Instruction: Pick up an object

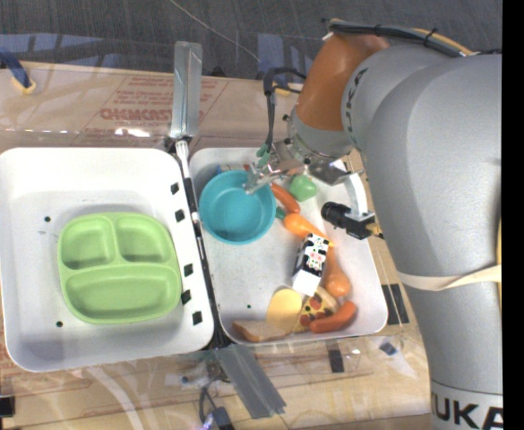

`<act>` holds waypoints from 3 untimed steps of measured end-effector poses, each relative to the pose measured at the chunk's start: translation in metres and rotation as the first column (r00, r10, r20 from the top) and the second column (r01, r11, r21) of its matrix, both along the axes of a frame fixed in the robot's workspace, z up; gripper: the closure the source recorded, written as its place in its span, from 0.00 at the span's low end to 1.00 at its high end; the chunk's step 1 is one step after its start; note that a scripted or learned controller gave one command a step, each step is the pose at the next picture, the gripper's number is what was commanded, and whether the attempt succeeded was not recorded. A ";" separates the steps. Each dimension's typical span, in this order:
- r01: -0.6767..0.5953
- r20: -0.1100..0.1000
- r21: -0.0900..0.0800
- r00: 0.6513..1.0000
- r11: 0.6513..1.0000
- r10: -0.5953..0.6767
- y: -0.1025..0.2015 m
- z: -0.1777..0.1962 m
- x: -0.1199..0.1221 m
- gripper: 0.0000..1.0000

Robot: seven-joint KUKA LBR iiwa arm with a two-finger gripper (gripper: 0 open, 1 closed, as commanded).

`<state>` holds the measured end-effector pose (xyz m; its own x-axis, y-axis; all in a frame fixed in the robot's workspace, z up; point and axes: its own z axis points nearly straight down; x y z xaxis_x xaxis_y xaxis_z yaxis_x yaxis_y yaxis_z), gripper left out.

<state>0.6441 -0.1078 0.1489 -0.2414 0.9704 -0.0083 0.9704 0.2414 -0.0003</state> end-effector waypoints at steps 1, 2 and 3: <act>0.130 0.001 0.003 0.992 0.992 -0.130 0.023 0.045 0.013 1.00; 0.270 0.010 -0.007 0.963 0.963 -0.270 0.033 0.048 0.013 1.00; 0.154 -0.008 0.007 0.988 0.988 -0.154 -0.015 0.033 -0.032 1.00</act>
<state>0.6117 -0.1231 0.1821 -0.0892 0.9960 0.0007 0.9960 0.0892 -0.0067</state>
